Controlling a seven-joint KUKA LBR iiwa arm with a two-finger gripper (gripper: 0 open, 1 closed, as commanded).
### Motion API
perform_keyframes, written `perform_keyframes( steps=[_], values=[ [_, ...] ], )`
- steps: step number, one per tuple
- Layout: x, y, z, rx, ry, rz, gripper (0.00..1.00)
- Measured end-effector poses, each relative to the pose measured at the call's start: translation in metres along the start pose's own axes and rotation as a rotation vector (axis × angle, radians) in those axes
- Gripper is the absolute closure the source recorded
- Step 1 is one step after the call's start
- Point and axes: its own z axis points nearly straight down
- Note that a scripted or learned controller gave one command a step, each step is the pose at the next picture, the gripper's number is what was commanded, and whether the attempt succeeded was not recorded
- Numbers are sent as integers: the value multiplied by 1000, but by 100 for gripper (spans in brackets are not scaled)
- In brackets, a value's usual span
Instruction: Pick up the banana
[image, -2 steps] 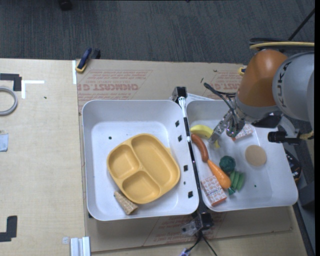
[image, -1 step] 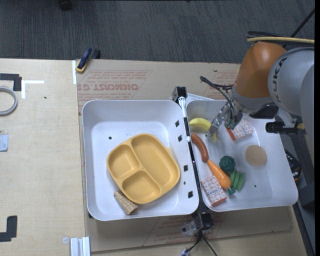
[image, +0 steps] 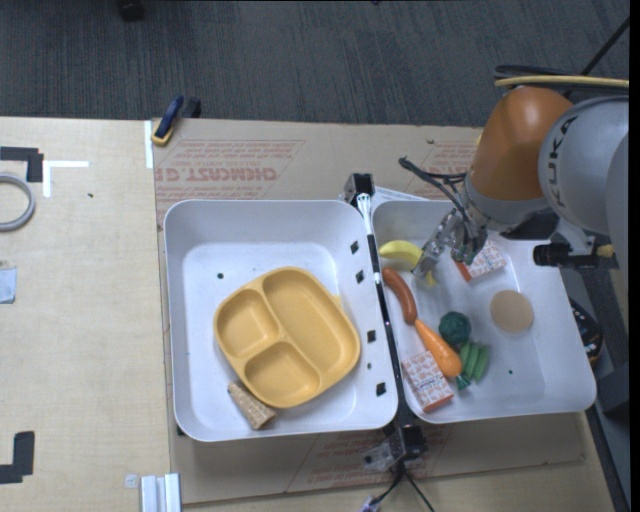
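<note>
The banana lies in the right bin, tucked into its far left corner close against the wall that divides the two bins, and this placing is what makes the pick awkward: the wall crowds one side of the fruit, so any approach has to come from the open side or from straight above. The gripper hangs low in the same bin, just beside the banana's right end, the arm reaching in from the right with its orange band over the bin's far edge. That pose suits a descent onto the fruit, though whether the jaws are spread or closed I cannot tell, since the wrist and cables blur into them; nothing shows between them. Below the banana a sausage runs along the dividing wall, with a carrot after it, both near enough to be nudged by a wide sweep. A small red-and-white carton sits just right of the gripper, and a pale round ball lies farther out. In the left bin a yellow divided plate rests well apart from the work, playing no part in it.
</note>
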Motion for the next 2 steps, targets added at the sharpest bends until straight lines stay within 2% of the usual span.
perform_keyframes(
  steps=[1, 2],
  values=[
    [5, -2, 0, -2, 2, -366, 100],
    [6, -2, 2, -3, 6, -367, 0]
  ],
)
